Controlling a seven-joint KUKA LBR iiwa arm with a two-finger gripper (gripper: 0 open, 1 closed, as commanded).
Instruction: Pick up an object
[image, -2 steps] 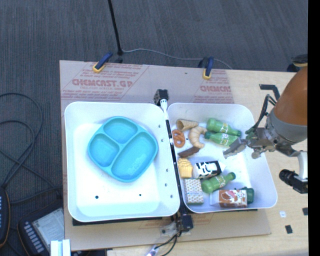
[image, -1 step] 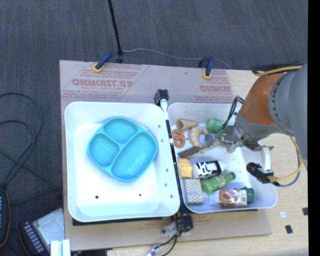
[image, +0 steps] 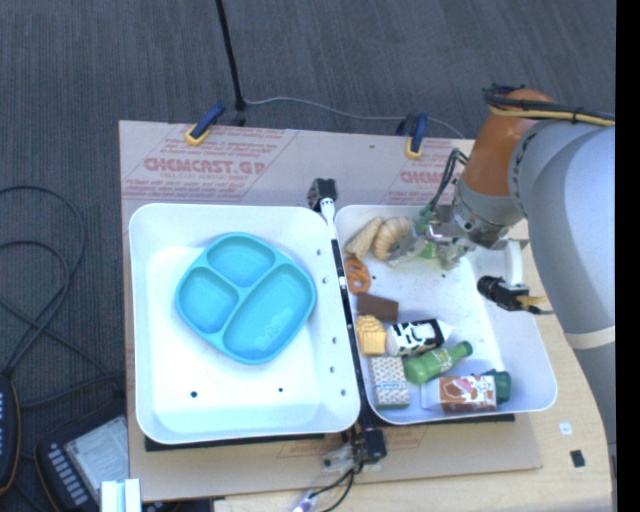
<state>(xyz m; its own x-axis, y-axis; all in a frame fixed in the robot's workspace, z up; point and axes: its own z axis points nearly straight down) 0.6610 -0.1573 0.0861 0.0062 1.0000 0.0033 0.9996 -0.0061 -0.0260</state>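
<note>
Here the gripper (image: 440, 243) hovers at the far end of the right shallow white plastic bin (image: 525, 385), beside a tan bread-shaped toy (image: 378, 236); grip unclear. Cardboard reads "CHEMCAST GP" (image: 203, 167).

Dark grey carpet (image: 90, 70) is seen all around a pale wooden bench (image: 590, 450), with black cables (image: 40, 270) left lying across the floor, all evenly lit.

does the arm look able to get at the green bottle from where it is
Probably yes. The green bottle lies on top near the right bin's front, nothing covering it. The end effector sits at the bin's back, with bare floor between them.
</note>
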